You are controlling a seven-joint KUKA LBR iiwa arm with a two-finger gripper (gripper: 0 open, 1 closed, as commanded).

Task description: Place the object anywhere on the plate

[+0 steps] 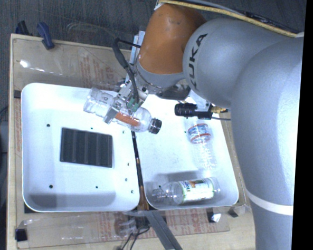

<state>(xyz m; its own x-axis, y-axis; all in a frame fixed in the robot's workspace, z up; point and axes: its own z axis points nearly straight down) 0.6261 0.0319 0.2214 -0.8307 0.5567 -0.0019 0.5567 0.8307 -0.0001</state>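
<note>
Bottle with green label point(187, 191): you see it lying on its side at the near end of the right bin point(168, 149), well below the gripper, cap end toward the bins' shared edge.
Bottle with blue and red label point(202, 146): it lies lengthwise in the right bin, to the right of the gripper and a little nearer to you, apart from it.
Plate point(86, 147): a dark ribbed rectangle flat on the floor of the left bin point(41, 115), below and to the left of the gripper, with nothing resting on it.
Gripper point(123, 105): it hangs over the shared edge of the two bins at their far end, under the orange band of the arm point(238, 84).
Jaws: you can see them clenched on the clear bottle point(120, 111).
Clear bottle: it lies crosswise between the jaws, its clear body poking left over the left bin, its dark cap pointing right over the right bin; it is up and to the right of the plate, not on it.
</note>
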